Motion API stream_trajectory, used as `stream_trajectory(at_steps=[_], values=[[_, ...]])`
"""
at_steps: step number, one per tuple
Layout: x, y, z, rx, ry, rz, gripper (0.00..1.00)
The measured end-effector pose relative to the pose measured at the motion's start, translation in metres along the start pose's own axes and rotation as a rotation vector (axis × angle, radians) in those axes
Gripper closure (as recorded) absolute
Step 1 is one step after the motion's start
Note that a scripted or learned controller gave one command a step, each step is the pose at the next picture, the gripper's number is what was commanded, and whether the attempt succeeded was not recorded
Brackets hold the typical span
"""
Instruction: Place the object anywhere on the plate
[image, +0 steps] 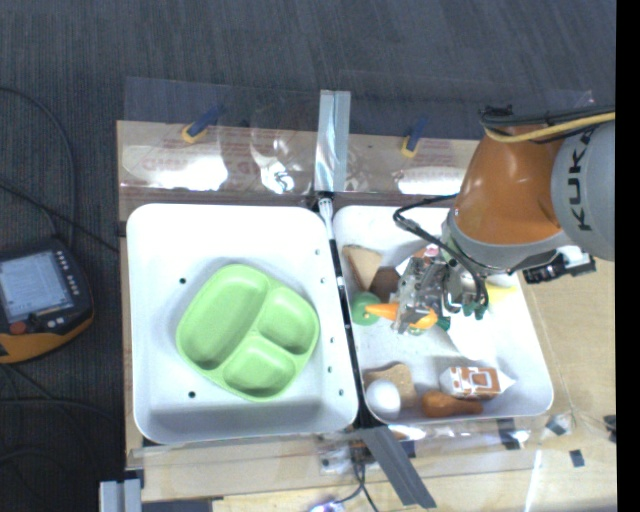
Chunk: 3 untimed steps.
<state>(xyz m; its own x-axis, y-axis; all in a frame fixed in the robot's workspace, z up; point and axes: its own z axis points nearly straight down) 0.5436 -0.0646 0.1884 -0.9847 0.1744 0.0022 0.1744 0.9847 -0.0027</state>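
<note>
A green three-compartment plate (250, 330) lies in the left bin (160, 240) with nothing on it. In the right bin (520, 350) my gripper (414, 312) points down over a toy carrot (385, 312), orange with a green top, that lies near the bin's left wall. The fingers reach the orange end of the carrot, but I cannot tell whether they grip it. Around it lie a brown bread-like piece (362, 266), a white egg (383, 398), a tan slice (398, 376), a small white and orange carton (472, 380) and a brown sausage-like piece (440, 404).
The arm's orange band (510, 185) and grey wrist cover the right bin's far right part. A divider wall (340, 300) separates the two bins. A handheld control pendant (40, 290) lies on the floor at the left, off the bench.
</note>
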Motion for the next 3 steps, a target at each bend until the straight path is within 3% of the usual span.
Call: stream_trajectory(at_steps=[1,2,3], values=[[0.022,0.094,0.007,-0.003,0.002,0.132,1.0],[0.084,0.14,-0.051,-0.001,0.001,0.338,1.0],[0.084,0.139,-0.05,0.0,0.001,0.34,0.0]])
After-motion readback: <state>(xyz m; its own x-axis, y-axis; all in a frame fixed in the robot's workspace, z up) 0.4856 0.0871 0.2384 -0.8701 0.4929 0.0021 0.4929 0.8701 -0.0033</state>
